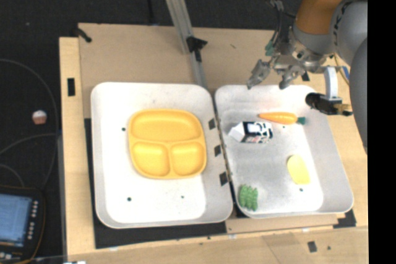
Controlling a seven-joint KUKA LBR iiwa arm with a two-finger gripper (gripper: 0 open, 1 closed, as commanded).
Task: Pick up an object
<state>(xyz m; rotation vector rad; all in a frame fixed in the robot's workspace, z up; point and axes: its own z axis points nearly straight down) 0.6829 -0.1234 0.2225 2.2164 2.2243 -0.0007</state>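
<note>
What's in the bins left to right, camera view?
Yellow tray → green toy → milk carton → carrot → lemon.

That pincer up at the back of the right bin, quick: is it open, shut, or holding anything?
Pincer: open, fingers spread, nothing between them; it hangs above the right bin's far rim.
</note>
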